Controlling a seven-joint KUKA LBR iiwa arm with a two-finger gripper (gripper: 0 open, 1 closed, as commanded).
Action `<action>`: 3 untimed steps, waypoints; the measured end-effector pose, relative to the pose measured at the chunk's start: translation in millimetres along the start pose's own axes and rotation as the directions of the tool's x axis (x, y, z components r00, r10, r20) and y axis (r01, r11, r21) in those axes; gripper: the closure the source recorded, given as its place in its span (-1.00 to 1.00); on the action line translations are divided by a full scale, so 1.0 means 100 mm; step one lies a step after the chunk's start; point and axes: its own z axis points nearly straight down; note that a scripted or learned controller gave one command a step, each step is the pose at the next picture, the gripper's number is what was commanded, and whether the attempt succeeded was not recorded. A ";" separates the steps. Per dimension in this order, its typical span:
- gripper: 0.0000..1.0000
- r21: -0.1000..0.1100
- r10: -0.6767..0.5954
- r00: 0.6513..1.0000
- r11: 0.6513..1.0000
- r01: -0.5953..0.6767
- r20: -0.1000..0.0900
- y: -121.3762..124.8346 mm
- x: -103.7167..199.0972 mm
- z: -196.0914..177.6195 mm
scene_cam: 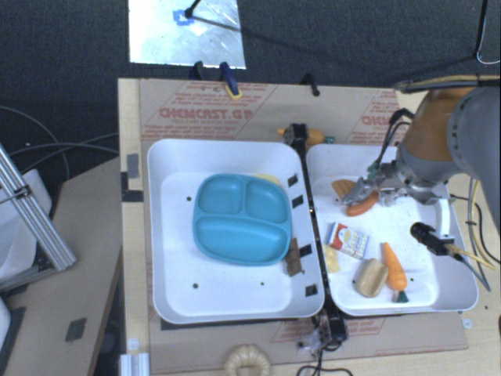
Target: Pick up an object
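Two shallow white bins sit side by side on a cardboard sheet (pixel 203 108) printed with red lettering. Both look like smooth, glossy plastic with rounded corners.

In the left bin (pixel 168 233), at mid-frame, you have one blue plate (pixel 239 218). It is smooth and rounded, and divided into three wells. A pale yellow edge (pixel 270 178) peeks out behind the plate's upper right rim, and one small brown scrap (pixel 293 258) touches its lower right corner.

In the right bin (pixel 427 276) you can count six loose things:
- One sausage (pixel 360 206), orange, glossy and gently curved, in the bin's upper left.
- One tan wedge (pixel 342 187), just up and left of the sausage.
- One flat box (pixel 347 240), printed red, white and blue, near the bin's middle.
- One pale yellow slab (pixel 333 262), touching the box's lower left.
- One dull tan lump (pixel 369 277), roughly cylindrical, near the lower edge.
- One tapered carrot (pixel 393 265) with a green tip, just right of the lump.

The grey arm (pixel 462 135) comes in from the right of the frame with its orange band showing. Its metal gripper (pixel 369 190) sits low in the bin, right at the sausage's upper end. You cannot tell whether the claw is released or clenched, or whether it grips the sausage at all.
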 end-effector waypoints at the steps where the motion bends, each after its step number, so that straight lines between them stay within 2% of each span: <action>1: 1.00 -0.007 -0.001 1.000 1.000 0.001 0.003 0.02 0.00 -0.12; 2: 1.00 -0.005 -0.002 1.000 1.000 0.002 0.005 0.10 -0.08 -0.72; 3: 1.00 -0.004 -0.004 1.000 1.000 0.004 0.003 0.04 -0.01 -1.23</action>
